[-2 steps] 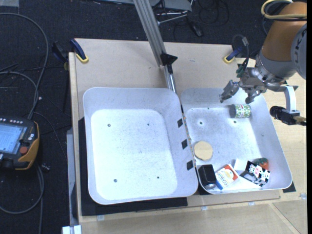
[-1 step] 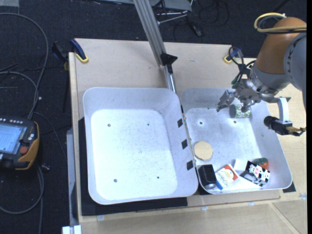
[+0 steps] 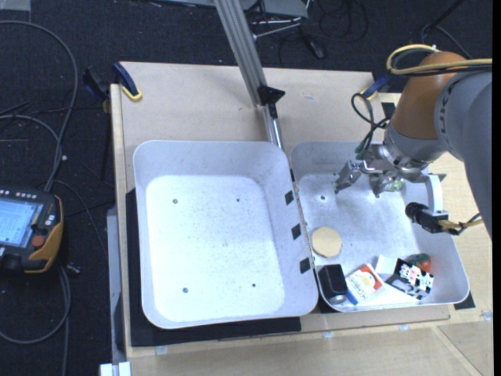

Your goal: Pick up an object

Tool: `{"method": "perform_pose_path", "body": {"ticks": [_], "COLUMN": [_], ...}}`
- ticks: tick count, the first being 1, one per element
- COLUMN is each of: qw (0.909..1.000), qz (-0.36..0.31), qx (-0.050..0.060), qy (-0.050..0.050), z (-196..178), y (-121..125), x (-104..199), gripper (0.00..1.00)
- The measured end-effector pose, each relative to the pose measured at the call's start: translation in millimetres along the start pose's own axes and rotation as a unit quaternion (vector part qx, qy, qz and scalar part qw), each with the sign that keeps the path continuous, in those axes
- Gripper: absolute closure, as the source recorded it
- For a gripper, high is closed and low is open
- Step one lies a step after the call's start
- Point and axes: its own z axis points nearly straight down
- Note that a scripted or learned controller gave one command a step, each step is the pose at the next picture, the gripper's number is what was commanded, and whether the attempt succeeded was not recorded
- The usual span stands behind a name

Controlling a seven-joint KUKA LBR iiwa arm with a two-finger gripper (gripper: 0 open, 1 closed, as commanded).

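Observation:
In the right bin (image 3: 368, 214) lie a round tan disc (image 3: 327, 242), a black block (image 3: 333, 280), an orange and white packet (image 3: 364, 280) and a black, white and red patterned item (image 3: 411, 276). All of them sit along the bin's near side. My gripper (image 3: 360, 182) hangs over the far part of this bin, well back from the tan disc. It is open, with nothing between its fingers (image 3: 344, 180). The orange-banded wrist (image 3: 419, 104) rises behind it at the right.
The left bin (image 3: 156, 163) stands beside the right one, their walls touching in the middle. A slanted metal pole (image 3: 244, 41) runs from the top down to the bins' far junction. A teach pendant (image 3: 27, 229) lies off the bench at the left.

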Motion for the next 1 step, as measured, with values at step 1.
{"method": "perform_pose_path", "body": {"ticks": [1], "qw": [1.0], "qz": [0.0], "qx": [-0.002], "qy": [-0.001], "z": [25.2], "y": [0.2], "x": [0.1], "gripper": [0.0]}}
